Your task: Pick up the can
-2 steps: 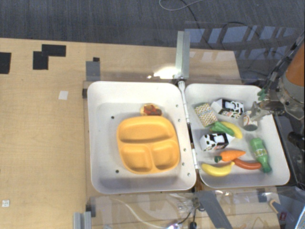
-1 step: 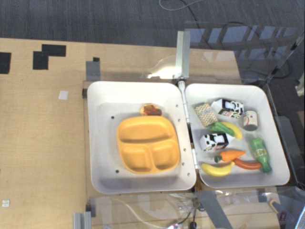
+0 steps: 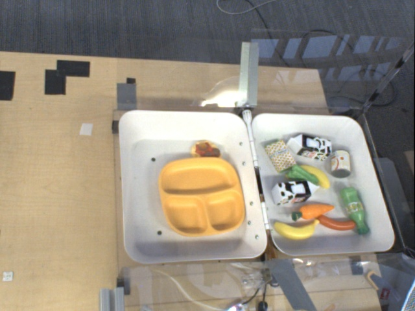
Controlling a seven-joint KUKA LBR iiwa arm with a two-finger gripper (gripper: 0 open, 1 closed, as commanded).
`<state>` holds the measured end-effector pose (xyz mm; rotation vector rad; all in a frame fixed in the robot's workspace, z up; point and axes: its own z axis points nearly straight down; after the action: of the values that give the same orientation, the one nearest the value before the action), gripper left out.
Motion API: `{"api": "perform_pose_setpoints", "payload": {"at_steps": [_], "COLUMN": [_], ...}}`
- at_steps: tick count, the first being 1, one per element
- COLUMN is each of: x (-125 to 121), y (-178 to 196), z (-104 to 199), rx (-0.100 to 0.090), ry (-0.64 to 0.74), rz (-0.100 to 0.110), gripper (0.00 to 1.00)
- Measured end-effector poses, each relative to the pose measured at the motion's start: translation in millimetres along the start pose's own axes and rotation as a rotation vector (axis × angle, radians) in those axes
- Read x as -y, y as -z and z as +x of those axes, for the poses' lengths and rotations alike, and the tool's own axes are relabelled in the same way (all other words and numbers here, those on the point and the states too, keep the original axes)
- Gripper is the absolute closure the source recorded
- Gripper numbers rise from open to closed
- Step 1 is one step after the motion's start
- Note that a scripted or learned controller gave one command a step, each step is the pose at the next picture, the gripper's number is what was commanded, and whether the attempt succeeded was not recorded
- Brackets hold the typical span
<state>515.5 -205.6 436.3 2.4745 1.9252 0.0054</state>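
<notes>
Little can be told of the machine's own body here. Just past the near right corner of the right bin (image 3: pixel 379 203), at the very edge of the view, a narrow pale blue-grey sliver (image 3: pixel 408 298) cuts in at a slant, smooth and matte, with a darker line along its inner side. It is too small and too blurred to tell whether it belongs to the arm or to the fittings of the counter. No orange band, screw, cable or marking can be made out on it.
</notes>
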Motion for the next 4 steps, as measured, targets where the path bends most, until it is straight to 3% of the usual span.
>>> {"api": "perform_pose_setpoints", "payload": {"at_steps": [4], "x": [-6], "y": [49], "z": [5], "rx": [0.006], "ry": [0.038], "rz": [-0.026], "gripper": [1.0]}}
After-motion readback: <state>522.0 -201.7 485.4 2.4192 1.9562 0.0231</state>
